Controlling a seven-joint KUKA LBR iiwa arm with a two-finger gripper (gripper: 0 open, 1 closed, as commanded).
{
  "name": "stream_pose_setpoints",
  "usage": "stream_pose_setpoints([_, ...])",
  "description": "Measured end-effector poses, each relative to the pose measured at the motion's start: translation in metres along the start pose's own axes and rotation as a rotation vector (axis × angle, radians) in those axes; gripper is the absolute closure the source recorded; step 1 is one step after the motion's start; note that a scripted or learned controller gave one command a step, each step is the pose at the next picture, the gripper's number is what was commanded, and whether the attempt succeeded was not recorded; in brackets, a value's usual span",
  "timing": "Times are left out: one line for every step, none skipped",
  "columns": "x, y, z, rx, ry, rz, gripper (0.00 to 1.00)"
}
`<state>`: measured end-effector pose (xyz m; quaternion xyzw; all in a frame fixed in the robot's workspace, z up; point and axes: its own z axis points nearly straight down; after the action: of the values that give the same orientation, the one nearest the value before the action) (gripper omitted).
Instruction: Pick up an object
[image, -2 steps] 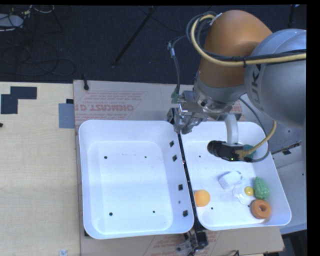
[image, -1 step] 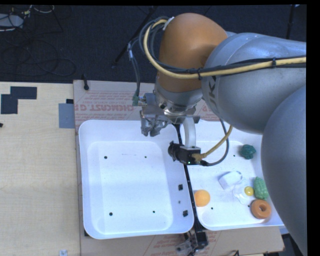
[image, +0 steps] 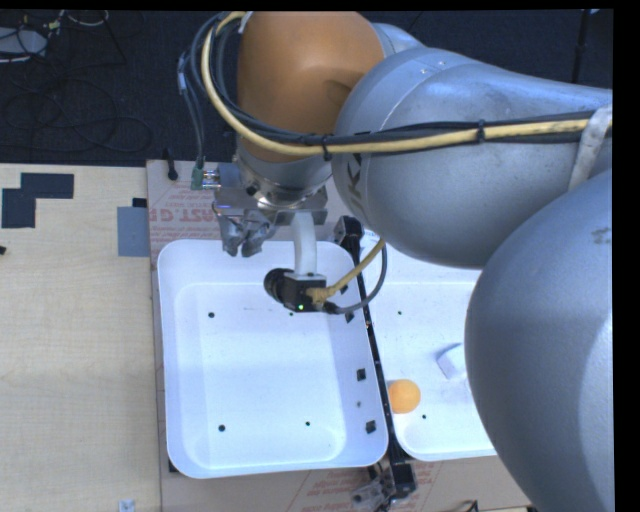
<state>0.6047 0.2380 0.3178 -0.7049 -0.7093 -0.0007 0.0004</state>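
A large grey robot arm (image: 480, 160) with an orange band reached in from the right and covered much of the upper and right side of the scene. Beneath it, on a pale wooden surface (image: 70, 330), two shallow white bins sat side by side. The left bin (image: 250, 400) had a bare floor marked by a few small dark dots. The right bin (image: 440, 425), partly hidden by the arm, held a small orange ball (image: 404, 396) near its left wall, with a pale white object (image: 450, 362) just beyond it. The pincer (image: 243, 238) hung over the far rim of the left bin, well apart from the ball. Its tips looked close together with nothing between them, but whether it was released or clenched could not be told. The likely risk was that a descent from there would meet only bare bin floor or the rim, because the ball lay in the other bin. A round ball could also roll away from a touch.
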Motion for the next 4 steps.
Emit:
stream_pose_setpoints([0.005, -0.007, 0.064, 0.008, -0.004, 0.004, 1.00])
stream_pose_setpoints([0.005, 0.034, 0.135, 0.003, -0.003, 0.006, 1.00])
stream_pose_setpoints([0.005, -0.038, 0.077, 0.008, -0.003, 0.004, 1.00])
stream_pose_setpoints([0.004, -0.073, 0.183, 0.016, -0.007, 0.008, 1.00])
